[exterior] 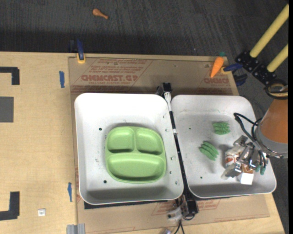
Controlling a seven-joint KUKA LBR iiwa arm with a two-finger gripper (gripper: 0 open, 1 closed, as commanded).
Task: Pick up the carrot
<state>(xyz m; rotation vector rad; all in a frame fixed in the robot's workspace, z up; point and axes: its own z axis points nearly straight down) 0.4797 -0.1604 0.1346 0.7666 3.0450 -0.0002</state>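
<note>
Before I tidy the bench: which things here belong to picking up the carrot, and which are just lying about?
Belongs to the job:
carrot, on the cardboard beyond the right bin
gripper, low in the right bin

Just lying about:
green divided plate in the left bin
two green toy pieces
small orange piece on the floor

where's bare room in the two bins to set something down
Right bin: bare floor along its left side and far edge, beside the divider. Crowded at its near right, around the gripper and two green pieces. Left bin: a narrow margin round the green tray.
</note>
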